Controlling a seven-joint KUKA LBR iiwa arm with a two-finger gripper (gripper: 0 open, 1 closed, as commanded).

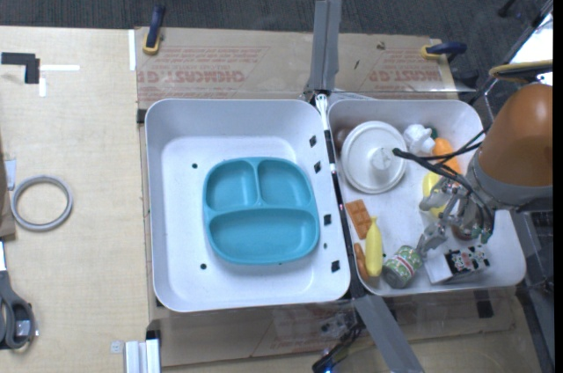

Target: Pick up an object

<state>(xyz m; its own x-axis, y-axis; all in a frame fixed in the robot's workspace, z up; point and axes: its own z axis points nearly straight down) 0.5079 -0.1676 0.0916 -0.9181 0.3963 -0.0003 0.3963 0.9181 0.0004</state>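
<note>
The right bin point(501, 274) holds several small objects. Among them are a white round lid point(376, 156), an orange waffle piece point(357, 215), a yellow banana point(374, 246), a green-grey can point(402, 266) and a black-and-white box point(464, 261). A small white toy point(418, 136), an orange piece point(443, 148) and a yellow piece point(430, 184) lie near the bin's far right. My gripper point(442, 230) hangs low over the bin's front right part, just right of and above the can and beside the box. Nothing visibly sits in it.
In the left bin point(167, 186) lies a blue divided plate point(261, 210). A grey tape roll point(40, 202) and scissors point(13, 320) rest on the bench at the far left. Clamps point(156, 28) hold the cardboard behind the bins.
</note>
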